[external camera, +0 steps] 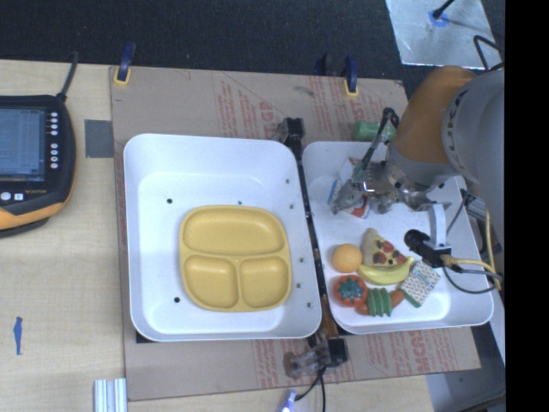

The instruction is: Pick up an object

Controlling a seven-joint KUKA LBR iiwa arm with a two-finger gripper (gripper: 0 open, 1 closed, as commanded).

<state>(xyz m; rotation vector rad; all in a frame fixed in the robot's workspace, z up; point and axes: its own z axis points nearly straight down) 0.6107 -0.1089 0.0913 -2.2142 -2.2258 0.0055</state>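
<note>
Wooden bench (pixel 60 299), seemingly dark carpet (pixel 214 15)

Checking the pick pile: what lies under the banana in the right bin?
The banana overlaps the pizza slice's lower edge; whatever is beneath its middle stays covered.

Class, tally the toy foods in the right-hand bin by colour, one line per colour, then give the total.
Orange: 2, the round orange and carrot
Yellow: 1, the banana
Red: 1, the tomato
Green: 1, the green vegetable
Mixed: 2, the pizza slice and patterned block
Total: 7
</note>
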